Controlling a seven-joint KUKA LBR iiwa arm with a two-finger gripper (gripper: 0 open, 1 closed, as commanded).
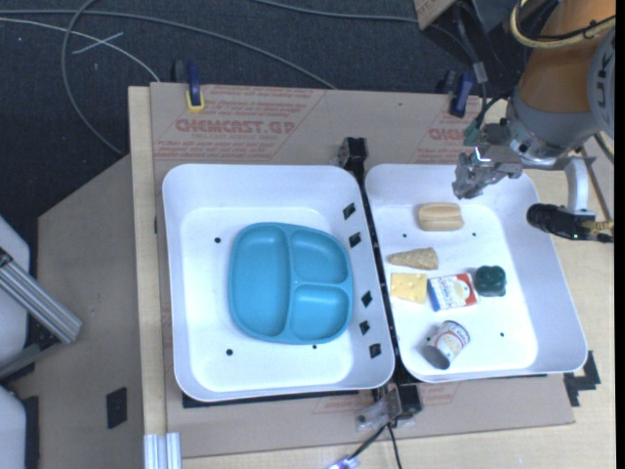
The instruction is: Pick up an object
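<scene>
The right bin (532, 350) holds several small items. A tan bread roll (439, 217) lies near its far side, with a pale wedge (415, 259) in front of it. A yellow cheese block (409, 288), a red and white carton (452, 291) and a dark green object (489, 280) sit in a row. A small can (447, 343) lies nearest the front. My gripper (470, 184) hangs over the bin's far right part, just above and right of the roll. Nothing shows between its fingers.
The left bin (195, 350) holds a blue divided plate (290, 282). Black clips line the divider (361, 252) between the bins. Blue clamps (194, 84) grip the board's far edge, and cables run over the dark floor behind.
</scene>
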